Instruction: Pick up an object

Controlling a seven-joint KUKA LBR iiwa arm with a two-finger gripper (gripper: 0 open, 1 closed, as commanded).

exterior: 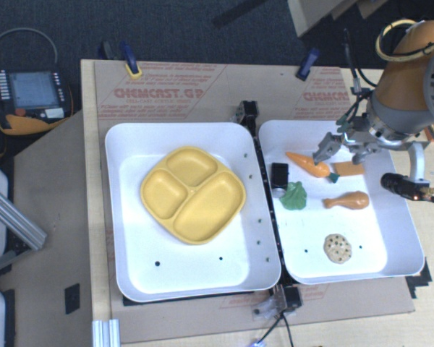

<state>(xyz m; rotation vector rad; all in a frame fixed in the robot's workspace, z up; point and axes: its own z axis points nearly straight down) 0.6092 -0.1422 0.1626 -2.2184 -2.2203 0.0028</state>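
Left shallow white bin (130,266): yellow three-compartment plastic plate (193,194) near its centre. Right shallow white bin (398,255): grey two-finger gripper (343,144) spread open, holding nothing, above the far edge. Just beneath, orange plastic toy carrot (309,165), long axis slanting, tip toward the far-left corner. Probably light, stiff, slick; best pinched across the thick middle. Nearer: tan drumstick (346,202), green leafy toy (294,196), speckled cookie (338,248).

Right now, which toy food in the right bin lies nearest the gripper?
The orange carrot, beside the gripper; the cookie, drumstick and green piece lie farther.
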